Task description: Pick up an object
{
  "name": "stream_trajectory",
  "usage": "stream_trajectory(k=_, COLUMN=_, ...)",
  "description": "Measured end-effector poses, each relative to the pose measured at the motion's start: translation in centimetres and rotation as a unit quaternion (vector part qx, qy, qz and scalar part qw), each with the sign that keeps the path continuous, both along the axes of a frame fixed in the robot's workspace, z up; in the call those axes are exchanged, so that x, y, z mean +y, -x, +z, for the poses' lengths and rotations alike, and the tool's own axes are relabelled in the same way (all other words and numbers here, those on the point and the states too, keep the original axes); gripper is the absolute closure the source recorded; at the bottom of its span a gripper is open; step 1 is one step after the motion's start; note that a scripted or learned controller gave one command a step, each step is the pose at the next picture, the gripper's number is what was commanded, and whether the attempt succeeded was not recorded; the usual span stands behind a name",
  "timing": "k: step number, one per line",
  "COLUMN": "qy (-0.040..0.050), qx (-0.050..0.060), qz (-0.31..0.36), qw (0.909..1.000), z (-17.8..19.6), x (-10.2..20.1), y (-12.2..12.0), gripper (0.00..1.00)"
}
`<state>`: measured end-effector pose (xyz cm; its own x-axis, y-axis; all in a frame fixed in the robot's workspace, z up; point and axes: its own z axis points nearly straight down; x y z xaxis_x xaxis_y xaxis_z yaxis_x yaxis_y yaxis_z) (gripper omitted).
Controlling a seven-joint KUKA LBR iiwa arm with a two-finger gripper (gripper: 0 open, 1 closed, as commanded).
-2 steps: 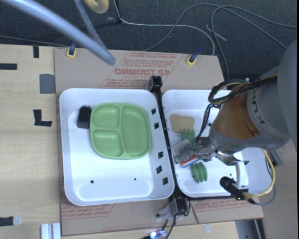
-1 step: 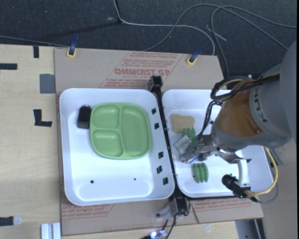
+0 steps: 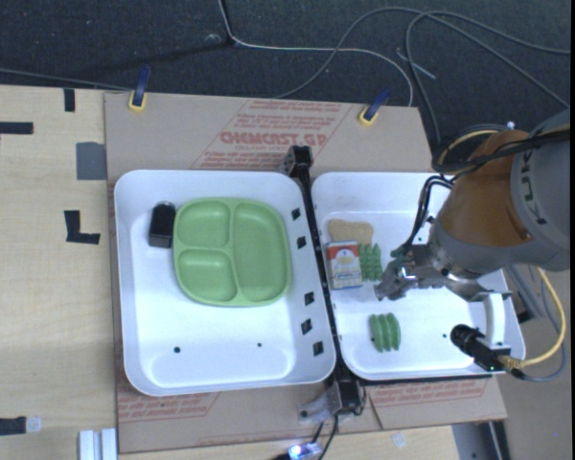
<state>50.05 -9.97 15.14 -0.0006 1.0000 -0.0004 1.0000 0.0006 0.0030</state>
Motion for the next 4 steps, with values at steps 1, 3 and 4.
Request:
stream_trajectory(k=1, qy=0.0002, qx=0.000, qz=0.000, qw=1.0000, z=4.5, x=-0.6, y=0.5, gripper=1.00)
stream_trajectory(k=3, qy=-0.0005, qx=0.002, qz=0.003, qw=1.0000, z=8.1, x=3.9, y=-3.9, gripper=1.00)
stream_trajectory(k=4, qy=-0.0006, qx=0.001, qz=0.003, qw=1.0000, z=8.8, x=8.5, y=-6.9, gripper=1.00)
